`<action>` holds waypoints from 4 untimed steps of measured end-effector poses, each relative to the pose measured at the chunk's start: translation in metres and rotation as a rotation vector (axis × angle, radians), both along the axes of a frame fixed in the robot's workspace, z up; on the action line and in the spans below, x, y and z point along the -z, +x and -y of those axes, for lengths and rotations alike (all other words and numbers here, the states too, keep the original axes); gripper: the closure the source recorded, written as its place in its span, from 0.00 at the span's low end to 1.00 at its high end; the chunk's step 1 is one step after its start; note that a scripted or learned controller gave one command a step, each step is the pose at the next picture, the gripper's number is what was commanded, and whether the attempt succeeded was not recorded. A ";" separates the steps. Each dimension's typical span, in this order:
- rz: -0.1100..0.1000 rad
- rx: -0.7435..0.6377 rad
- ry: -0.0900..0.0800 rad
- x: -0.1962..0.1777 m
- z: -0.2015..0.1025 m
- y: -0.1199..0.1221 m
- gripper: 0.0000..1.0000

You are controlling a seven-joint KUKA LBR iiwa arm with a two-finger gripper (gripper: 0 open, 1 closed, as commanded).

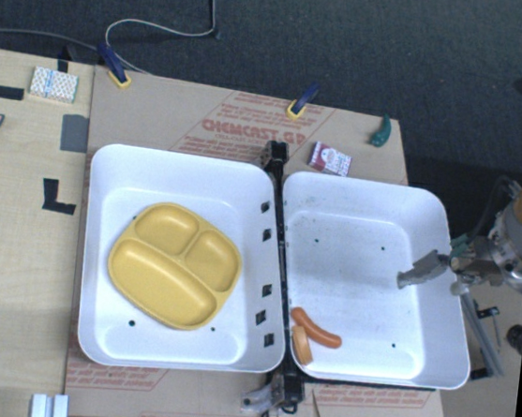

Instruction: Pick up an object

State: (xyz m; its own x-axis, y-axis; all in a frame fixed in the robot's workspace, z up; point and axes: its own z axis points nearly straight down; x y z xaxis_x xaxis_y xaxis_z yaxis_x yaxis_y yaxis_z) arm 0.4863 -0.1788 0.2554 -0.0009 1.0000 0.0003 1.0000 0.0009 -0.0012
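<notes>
Two small sausage-like pieces (310, 335), orange-brown, lie touching in the near-left corner of the right bin (430, 214), close against its left wall. Nothing grips them. The gripper (421, 269) hangs at that bin's right side, well apart from them, one grey finger (423, 268) slanting down and left over the rim. Whether its claw stands apart or together I cannot tell; probably a second finger is hidden behind. The arm (511, 245) is cut off at the right edge. In the left bin (98, 230) rests a yellow divided tray (175, 264).
</notes>
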 end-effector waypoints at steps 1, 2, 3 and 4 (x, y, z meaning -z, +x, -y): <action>-0.003 0.000 0.002 0.138 -0.058 -0.004 0.00; -0.003 0.000 0.003 0.128 -0.058 -0.003 1.00; -0.003 0.000 0.003 0.128 -0.058 -0.003 0.00; 0.003 0.005 -0.005 0.169 -0.082 -0.003 0.00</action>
